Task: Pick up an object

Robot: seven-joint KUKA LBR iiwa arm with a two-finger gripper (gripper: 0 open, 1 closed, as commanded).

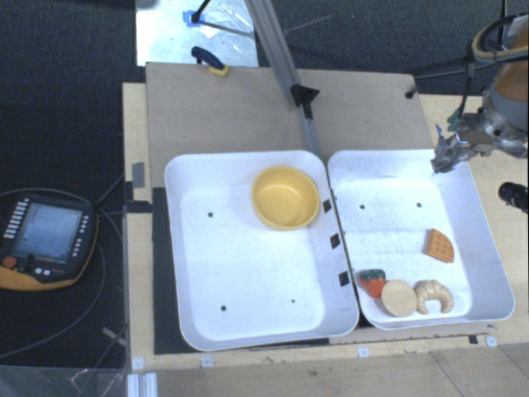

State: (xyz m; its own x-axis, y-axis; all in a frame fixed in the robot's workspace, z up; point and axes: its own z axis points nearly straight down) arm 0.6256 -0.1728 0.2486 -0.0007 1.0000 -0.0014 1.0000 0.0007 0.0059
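**Gripper at far right corner of right bin, objects untouched**

You've got the gripper (444, 157) hanging over the far right corner of the right bin (397, 197), just at the rim. Can't tell its grip state from this angle, too small and dark. Nothing visible in it.

Your candidates sit in the near part of the right bin, well apart from the gripper: waffle piece (440, 246) near the right wall; croissant (435, 296) at the near right; round tan disc (398, 298) touching the croissant's left side; small red-and-green toy (372, 281) just left of the disc, by the bin's left wall.

Left bin (215, 304) holds a yellow bowl (285, 197), upright, at its far right corner, close to the divide between bins.

Both bins sit side by side on the surface (215, 106). A teach pendant (43, 240) lies on the floor to the left.
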